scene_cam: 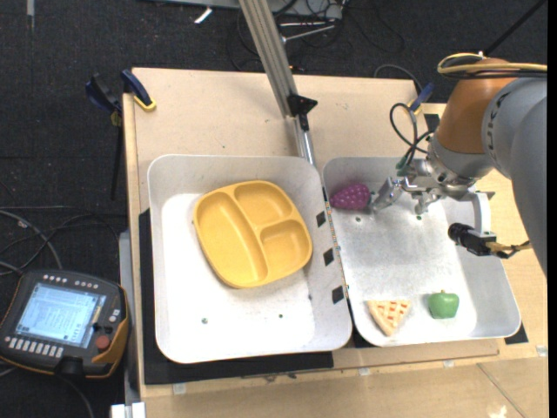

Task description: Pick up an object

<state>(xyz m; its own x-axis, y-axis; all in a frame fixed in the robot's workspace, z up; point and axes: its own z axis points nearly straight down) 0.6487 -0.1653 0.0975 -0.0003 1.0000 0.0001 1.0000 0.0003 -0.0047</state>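
Hand point(402, 196) beside purple grapes point(351, 197)

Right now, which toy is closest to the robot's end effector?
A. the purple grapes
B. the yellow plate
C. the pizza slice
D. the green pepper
A. The purple grapes sit at the top of the right bin, just beside the end effector, while the green pepper and the pizza slice lie near the bin's bottom edge and the yellow plate is in the left bin.
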